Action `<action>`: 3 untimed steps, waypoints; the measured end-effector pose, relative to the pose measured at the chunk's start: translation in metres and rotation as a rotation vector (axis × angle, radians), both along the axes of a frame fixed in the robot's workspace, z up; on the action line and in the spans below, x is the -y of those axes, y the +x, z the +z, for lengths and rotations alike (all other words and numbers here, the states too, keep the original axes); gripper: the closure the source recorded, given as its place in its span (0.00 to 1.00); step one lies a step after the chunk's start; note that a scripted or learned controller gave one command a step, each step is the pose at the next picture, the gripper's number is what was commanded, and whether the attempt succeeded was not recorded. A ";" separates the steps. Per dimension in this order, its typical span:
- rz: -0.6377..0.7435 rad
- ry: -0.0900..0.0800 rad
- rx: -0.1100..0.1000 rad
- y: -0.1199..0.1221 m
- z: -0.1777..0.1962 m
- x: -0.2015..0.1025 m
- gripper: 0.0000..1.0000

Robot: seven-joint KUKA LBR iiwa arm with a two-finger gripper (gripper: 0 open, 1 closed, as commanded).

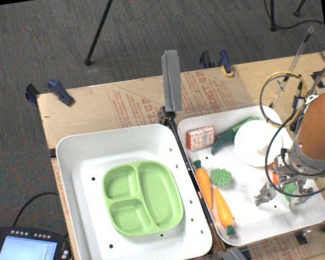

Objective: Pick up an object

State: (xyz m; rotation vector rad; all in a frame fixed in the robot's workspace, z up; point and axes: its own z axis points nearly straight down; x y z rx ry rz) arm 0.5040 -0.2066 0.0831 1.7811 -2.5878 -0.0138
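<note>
Hovering low over the right bin (pixel 241 237): gripper (pixel 276 193), fingers spread, grasping nothing. Lying just beside, leftward: two carrots (pixel 212 195), apparently light, rigid, smooth plastic toys; gripping across the thick middle being advisable, slippage being likely.

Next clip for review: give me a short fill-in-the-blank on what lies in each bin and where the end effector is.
1. The green divided plate lies in the ____ bin as the camera sees it.
2. That plate has ____ compartments.
3. The two carrots lie along the ____ edge of the right bin, by the divider.
4. The end effector is over the ____ bin, near the white round plate.

Missing words: left; three; left; right
</note>
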 end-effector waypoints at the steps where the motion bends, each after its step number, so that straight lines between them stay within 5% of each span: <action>1: 0.146 0.001 -0.003 -0.029 -0.001 -0.077 0.00; 2: 0.200 -0.007 0.004 0.043 0.002 -0.101 0.00; 3: 0.253 0.001 0.004 0.089 0.008 -0.026 0.00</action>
